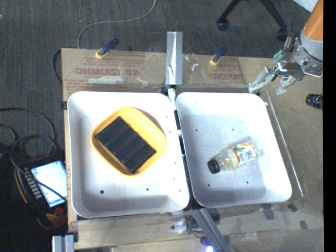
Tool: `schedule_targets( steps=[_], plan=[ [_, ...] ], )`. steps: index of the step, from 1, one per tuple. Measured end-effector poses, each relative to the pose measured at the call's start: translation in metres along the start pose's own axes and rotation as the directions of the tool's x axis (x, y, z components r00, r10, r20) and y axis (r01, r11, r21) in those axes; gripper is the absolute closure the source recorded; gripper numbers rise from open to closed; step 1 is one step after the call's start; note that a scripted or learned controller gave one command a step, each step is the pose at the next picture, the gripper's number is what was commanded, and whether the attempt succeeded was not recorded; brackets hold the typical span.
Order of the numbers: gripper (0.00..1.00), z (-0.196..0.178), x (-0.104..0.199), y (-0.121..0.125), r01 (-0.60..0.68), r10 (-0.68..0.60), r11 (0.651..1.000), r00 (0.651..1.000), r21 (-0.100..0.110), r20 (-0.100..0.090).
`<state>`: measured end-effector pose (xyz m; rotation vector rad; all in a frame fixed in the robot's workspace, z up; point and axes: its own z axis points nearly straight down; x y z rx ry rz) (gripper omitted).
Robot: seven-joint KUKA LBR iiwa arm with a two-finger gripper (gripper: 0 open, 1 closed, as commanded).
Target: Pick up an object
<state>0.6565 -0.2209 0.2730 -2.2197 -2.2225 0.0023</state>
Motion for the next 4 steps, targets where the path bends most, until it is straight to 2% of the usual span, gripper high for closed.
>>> schedule_targets(
  steps=[1, 2, 3, 4],
  plan=[
    [0.0, 0.14, 0.001, -0.05, -0.125, 0.125, 0.992, 0.992, 0.002, -0.003],
    [0.0, 0.178, 0.013, -0.091, -0.076, 0.076, 0.997, 0.997, -0.006, -0.003],
    [0.0, 0.181, 0.046, -0.079, -0.227, 0.227, 0.974, 0.974, -0.016, 0.002],
    [0.0, 0.18, 0.018, -0.116, -0.133, 0.133, 0.991, 0.991, -0.021, 0.0]
  ],
)
